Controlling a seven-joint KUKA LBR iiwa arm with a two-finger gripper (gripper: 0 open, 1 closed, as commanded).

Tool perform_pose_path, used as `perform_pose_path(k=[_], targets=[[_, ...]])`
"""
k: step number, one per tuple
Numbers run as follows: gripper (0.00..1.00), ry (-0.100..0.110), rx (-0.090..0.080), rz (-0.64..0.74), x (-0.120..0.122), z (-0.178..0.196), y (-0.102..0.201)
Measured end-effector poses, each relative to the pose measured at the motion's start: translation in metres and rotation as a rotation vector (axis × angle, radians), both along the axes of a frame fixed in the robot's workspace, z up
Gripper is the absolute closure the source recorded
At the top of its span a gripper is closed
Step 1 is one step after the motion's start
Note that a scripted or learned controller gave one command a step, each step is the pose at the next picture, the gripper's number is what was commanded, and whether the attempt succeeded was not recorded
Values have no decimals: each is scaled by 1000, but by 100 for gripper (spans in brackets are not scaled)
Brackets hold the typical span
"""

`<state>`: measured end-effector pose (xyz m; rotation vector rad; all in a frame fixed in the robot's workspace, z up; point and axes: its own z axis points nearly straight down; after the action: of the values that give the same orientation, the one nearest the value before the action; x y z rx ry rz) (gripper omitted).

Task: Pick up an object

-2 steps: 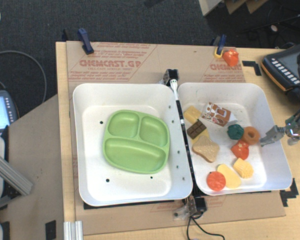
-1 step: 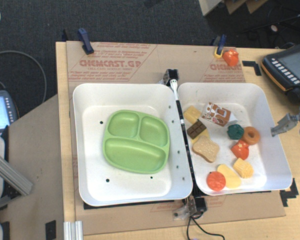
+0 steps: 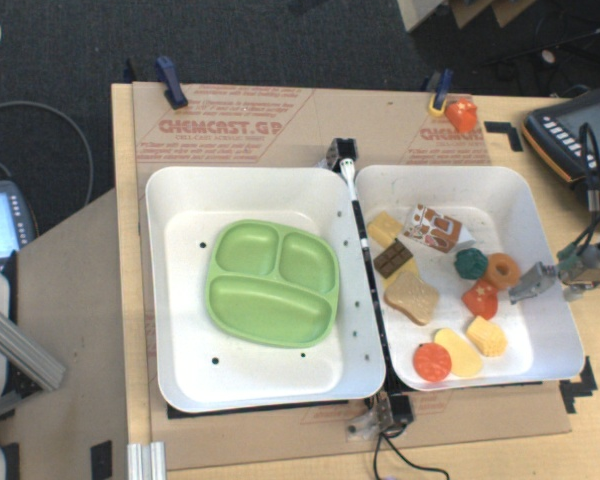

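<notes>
The claw [image 3: 533,284] hangs over the right bin's [image 3: 550,228] right side; whether it is open or closed I cannot tell. The nearest item, a strawberry [image 3: 481,299], lies just left. Best to centre over it and descend straight, clear of the donut [image 3: 502,268].

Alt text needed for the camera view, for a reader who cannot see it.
The tool reaches in from the right over the right bin, beside toy foods such as a strawberry, doughnut and bread slice. The left bin holds a green divided plate.
</notes>
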<state>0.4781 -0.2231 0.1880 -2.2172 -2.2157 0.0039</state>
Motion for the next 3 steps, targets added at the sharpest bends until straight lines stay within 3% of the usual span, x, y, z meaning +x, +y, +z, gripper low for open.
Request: perform_pose_path(k=[1,2,3], targets=[[0,-14,-7,2,2,56,-1],[0,-12,-7,2,2,77,-1],[0,4,2,0,-1,-68,0]])
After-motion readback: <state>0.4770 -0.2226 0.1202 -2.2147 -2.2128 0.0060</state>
